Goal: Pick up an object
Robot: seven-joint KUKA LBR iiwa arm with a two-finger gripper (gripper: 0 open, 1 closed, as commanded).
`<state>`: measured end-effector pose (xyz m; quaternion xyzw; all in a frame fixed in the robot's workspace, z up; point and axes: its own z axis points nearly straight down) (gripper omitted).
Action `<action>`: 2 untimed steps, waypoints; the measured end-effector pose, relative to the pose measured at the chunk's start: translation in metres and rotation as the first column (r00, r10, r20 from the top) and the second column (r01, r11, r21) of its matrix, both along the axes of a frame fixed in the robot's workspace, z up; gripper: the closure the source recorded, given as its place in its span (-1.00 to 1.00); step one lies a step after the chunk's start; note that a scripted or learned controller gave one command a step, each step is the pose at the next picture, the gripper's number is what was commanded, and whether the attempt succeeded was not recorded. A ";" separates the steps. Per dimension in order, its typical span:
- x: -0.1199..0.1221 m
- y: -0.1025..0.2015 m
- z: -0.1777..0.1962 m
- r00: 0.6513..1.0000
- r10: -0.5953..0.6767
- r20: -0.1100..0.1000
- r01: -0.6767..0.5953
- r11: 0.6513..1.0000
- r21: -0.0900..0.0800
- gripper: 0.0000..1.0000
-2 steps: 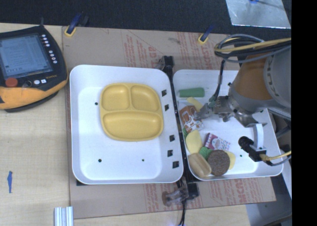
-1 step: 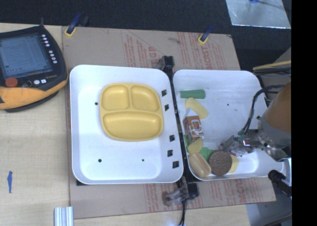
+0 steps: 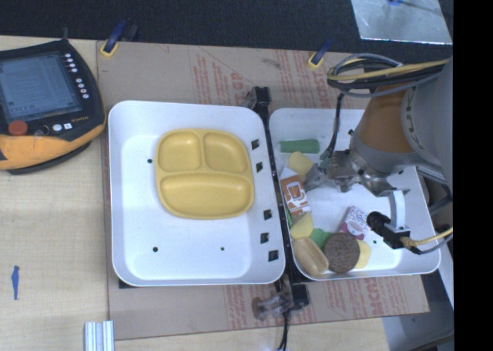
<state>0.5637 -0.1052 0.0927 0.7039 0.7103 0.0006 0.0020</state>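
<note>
Yellow block [image 3: 299,162] judged the likeliest target. Lay toward ten o'clock in the right bin [image 3: 412,263], just beside the end effector [image 3: 330,174], at its nine o'clock. Could not tell whether spread or pressed together. Needed centring over the block, clear of the bin wall, then a straight descent. Counted nearby: one green block [image 3: 299,145] at twelve, one orange packet [image 3: 295,194] at six, one brown disc [image 3: 341,252], one red-and-white packet [image 3: 355,221]. Counted further out: two bins, one yellow plate [image 3: 205,173] in the left bin [image 3: 131,253].
</note>
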 end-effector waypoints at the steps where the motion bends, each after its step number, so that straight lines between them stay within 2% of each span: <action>1: 0.052 0.010 0.000 1.000 -0.003 0.000 0.003 1.000 0.001 -1.00; 2: -0.035 -0.013 -0.001 1.000 -0.008 -0.012 0.008 1.000 0.004 -1.00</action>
